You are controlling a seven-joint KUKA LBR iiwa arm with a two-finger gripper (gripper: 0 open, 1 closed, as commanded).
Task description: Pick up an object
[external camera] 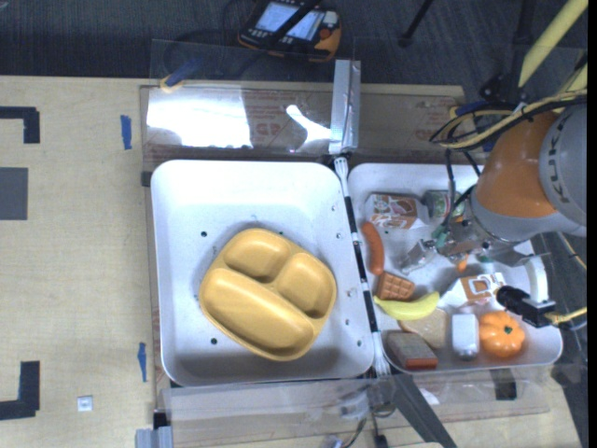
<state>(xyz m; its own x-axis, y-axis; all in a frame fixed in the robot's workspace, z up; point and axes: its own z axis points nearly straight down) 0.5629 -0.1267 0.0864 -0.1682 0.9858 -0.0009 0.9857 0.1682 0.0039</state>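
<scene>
Banana (408, 306) hemmed by waffle (395, 287), sausage (373, 246), pumpkin (502, 335).

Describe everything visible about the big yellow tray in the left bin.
The large yellow three-compartment plastic tray looks glossy and moulded, with rounded lobes: one long section and two smaller ones. It seems to lie upside down, bulges upward, turned at a slant. It rests on the floor of the left white bin, near its middle, with nothing else touching it.
</scene>
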